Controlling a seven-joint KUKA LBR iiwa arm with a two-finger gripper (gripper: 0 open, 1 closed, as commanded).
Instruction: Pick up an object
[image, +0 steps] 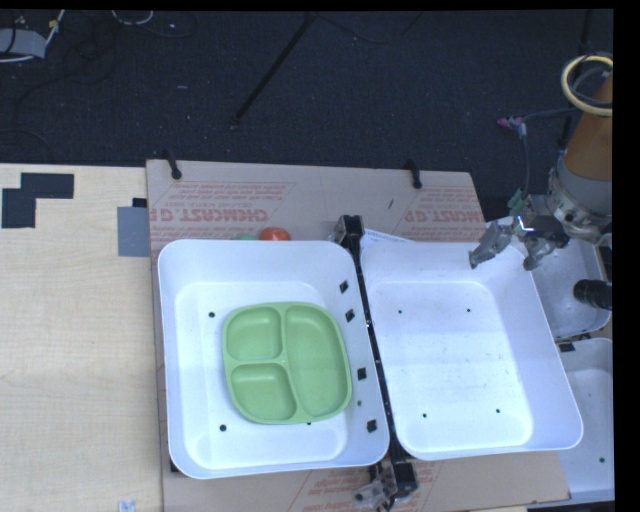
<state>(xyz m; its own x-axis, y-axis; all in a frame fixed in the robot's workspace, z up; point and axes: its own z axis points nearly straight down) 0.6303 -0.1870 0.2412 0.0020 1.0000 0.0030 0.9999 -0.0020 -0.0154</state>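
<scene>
Green divided plate lies flat in the left bin, left of centre in the frame. Right bin adjoins it on the counter. Upper right: gripper above that bin's far corner, fingers spread apart, holding nothing.

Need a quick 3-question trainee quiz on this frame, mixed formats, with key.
1. True or false: the green divided plate lies in the right bin.
2. How many compartments does the plate have? A) two B) three C) four
3. Fill in: the gripper sits over the right bin's far ____ corner.

Key: 1 false, it lies in the left bin. 2 B. 3 right; its fingers are spread with nothing between them.
</scene>
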